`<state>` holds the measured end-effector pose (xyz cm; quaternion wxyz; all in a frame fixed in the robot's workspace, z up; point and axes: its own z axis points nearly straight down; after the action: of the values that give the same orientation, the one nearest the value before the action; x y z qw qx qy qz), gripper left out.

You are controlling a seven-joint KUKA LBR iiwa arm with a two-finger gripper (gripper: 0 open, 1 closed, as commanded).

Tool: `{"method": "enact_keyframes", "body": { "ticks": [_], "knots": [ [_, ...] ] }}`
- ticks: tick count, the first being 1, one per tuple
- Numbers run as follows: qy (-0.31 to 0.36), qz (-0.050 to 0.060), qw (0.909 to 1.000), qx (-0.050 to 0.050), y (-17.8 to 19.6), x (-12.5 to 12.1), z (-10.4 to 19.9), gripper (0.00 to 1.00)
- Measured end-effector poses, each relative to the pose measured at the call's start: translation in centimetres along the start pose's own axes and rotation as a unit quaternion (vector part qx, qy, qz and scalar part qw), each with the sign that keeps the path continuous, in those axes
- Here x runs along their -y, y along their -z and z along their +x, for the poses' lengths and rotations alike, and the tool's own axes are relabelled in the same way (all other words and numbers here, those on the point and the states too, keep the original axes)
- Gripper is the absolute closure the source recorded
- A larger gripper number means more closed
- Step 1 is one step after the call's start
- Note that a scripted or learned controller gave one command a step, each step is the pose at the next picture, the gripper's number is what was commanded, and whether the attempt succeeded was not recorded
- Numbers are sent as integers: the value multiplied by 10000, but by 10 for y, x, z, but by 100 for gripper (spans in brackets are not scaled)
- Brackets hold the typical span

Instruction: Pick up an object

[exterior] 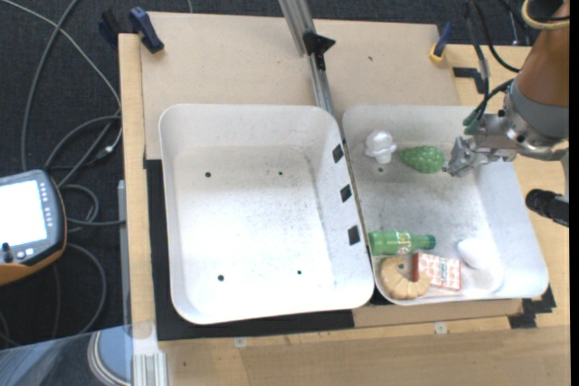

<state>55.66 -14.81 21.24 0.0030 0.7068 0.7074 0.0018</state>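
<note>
Green bumpy object (422, 159) is lying in the right bin (507, 194), toward its far side, and looks like the likely pick since the hand (460, 156) is sitting just beside it on its right. Hand is down at bin level, right next to the green object's end, maybe touching it; cannot tell for sure. Cannot tell how the hand is set either, since its tip is small, dark and partly merging with the object's edge. Nothing is showing as lifted, so judging the pick as not yet done: approach looks finished, grasp and lift are remaining.

Just left of the green object, a white knob-shaped item (380, 145) is resting on the bin floor. Nearer the front of the same bin, a green bottle (401, 241) is lying on its side, with a tan ring-shaped pastry (403, 278), a red-and-white packet (440, 272) and a white lump (479, 254) clustering near the front edge. Left bin (253, 212) is sitting alongside on the surface (235, 59). Arm (543, 95) is reaching in from the right.
</note>
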Motion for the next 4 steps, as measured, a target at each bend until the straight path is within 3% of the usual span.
{"method": "enact_keyframes", "body": {
  "ticks": [1,3,4],
  "knots": [
    [6,-5,10000,1,54,-2,0,100],
    [30,26,10000,-15,31,-59,105,100],
    [33,15,10000,-18,38,-81,156,100]
  ]
}}
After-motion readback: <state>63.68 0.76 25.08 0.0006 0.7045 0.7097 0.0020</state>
